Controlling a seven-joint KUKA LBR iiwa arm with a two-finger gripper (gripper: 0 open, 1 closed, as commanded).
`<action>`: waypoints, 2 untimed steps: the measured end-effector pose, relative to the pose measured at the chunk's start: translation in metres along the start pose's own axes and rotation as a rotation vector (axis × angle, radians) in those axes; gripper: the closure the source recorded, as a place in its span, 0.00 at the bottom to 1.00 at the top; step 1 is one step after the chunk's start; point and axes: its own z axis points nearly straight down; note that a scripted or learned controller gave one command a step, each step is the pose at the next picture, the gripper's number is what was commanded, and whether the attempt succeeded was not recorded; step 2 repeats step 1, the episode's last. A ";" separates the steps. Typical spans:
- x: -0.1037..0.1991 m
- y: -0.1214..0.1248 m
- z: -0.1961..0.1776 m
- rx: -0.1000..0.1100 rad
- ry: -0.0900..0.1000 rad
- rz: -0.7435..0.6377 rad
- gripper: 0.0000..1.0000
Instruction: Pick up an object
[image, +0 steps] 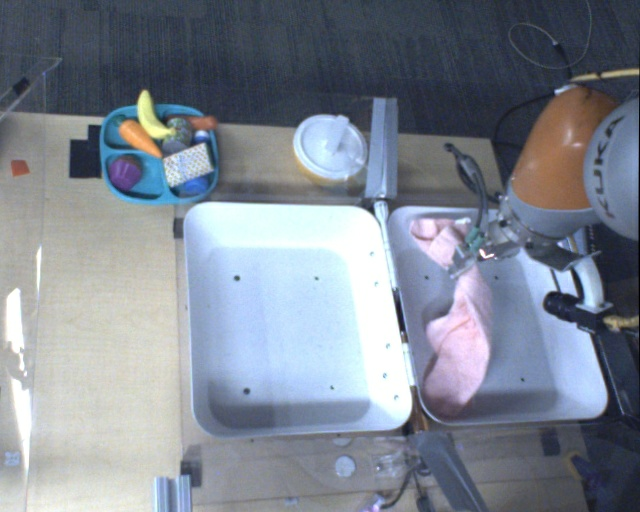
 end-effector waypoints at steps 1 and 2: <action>0.058 -0.018 -0.073 -0.001 0.000 0.194 1.00; 0.058 -0.018 -0.073 -0.001 0.000 0.194 1.00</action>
